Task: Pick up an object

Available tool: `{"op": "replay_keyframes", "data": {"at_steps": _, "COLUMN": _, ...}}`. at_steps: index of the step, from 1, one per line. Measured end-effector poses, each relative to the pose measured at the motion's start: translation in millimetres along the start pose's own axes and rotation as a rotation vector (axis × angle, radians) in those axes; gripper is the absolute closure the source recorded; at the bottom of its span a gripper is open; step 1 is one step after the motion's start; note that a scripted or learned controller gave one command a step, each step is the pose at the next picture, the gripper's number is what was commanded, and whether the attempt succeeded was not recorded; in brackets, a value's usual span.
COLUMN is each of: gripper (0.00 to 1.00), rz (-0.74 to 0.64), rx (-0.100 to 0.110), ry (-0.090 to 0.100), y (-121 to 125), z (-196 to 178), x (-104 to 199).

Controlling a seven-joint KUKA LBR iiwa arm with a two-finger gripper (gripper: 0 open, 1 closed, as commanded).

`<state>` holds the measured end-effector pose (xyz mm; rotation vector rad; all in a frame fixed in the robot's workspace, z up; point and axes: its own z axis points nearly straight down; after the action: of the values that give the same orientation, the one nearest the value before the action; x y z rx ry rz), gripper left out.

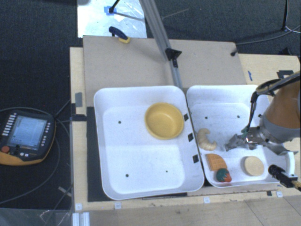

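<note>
A yellow bowl (164,120) sits in the left bin (113,173), near its upper right corner. In the right bin (221,95) lie a pale croissant-shaped piece (206,139), an orange cracker-like piece (216,162), a small green and red object (223,175) and a round beige disc (253,165). My gripper (234,143) hangs low over the right bin, right of the croissant piece and above the disc. No object shows between its fingers.
A teach pendant (24,135) lies on the dark floor to the left. A metal pole (157,27) slants over the brown board behind the bins. The arm's orange band (284,107) fills the right bin's right side.
</note>
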<state>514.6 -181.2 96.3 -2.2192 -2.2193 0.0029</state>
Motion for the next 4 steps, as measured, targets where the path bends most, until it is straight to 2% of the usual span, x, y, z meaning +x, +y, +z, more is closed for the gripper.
{"op": "replay_keyframes", "data": {"at_steps": 1, "gripper": 1.0, "rz": 0.0, "rx": -0.005, "ry": -0.001, "y": 1.4, "z": -12.6, "x": -0.5}}
{"op": "replay_keyframes", "data": {"at_steps": 4, "gripper": 1.0, "rz": 0.0, "rx": -0.009, "ry": -0.002, "y": -2.2, "z": -185.5, "x": -6.1}}
